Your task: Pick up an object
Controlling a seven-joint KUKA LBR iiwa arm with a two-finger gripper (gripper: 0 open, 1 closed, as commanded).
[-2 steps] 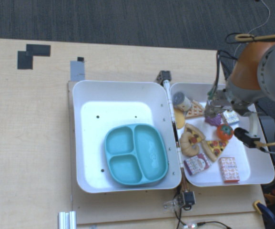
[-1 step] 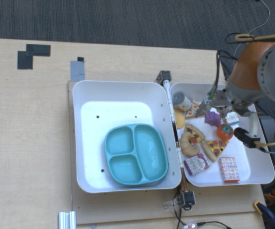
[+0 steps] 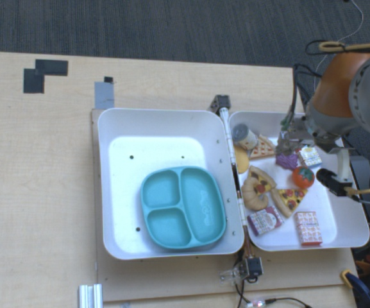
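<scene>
The right bin (image 3: 351, 233) holds several small toy foods. Among them are a purple piece (image 3: 288, 162), a red tomato (image 3: 303, 177), a pizza slice (image 3: 261, 149), a grey can (image 3: 240, 133) and a small white and green box (image 3: 310, 154). Nearer the front lie a round brown pastry (image 3: 258, 190), a second pizza slice (image 3: 289, 200), a dark red packet (image 3: 265, 221) and a red and white box (image 3: 308, 228). My gripper (image 3: 289, 144) hangs low over the back of this bin, directly above the purple piece. Nothing visibly hangs from it.
The left bin (image 3: 117, 172) carries a teal divided plate (image 3: 183, 206) in its front half. A metal clamp (image 3: 221, 102) sits at the back where the two bins meet. The grey and orange arm (image 3: 342, 92) covers the right bin's back right corner.
</scene>
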